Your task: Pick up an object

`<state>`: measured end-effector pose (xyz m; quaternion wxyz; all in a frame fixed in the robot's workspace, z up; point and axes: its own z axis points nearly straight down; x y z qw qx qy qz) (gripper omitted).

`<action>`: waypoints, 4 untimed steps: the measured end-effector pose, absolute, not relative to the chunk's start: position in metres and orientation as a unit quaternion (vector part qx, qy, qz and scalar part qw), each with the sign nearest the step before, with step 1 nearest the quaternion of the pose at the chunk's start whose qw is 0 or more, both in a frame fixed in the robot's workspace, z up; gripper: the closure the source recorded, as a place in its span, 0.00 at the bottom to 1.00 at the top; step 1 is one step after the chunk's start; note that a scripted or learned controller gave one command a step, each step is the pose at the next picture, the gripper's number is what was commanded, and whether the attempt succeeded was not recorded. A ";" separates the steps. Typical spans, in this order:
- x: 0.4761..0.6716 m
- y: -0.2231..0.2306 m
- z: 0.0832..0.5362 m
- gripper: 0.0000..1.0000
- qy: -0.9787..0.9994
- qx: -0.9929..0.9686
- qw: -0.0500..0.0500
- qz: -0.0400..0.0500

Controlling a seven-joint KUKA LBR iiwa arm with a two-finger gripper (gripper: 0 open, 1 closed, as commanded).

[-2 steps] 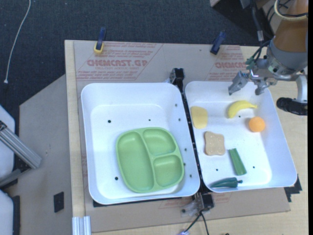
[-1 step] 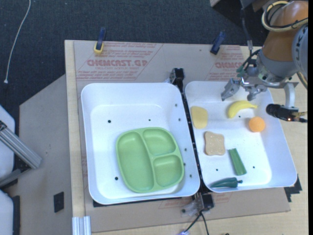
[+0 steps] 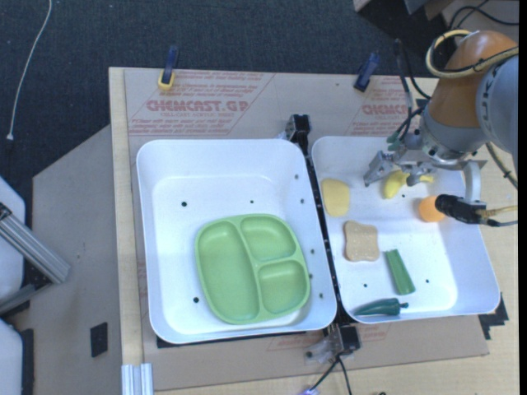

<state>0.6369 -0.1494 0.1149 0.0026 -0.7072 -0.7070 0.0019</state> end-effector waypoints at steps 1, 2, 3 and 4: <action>0.636 -0.149 0.083 0.00 -0.707 -0.707 0.002 0.002; 0.638 -0.149 0.096 1.00 -0.707 -0.707 0.000 0.000; 0.637 -0.158 0.147 1.00 -0.707 -0.707 -0.003 -0.001; 0.639 -0.154 0.192 1.00 -0.708 -0.707 -0.003 -0.002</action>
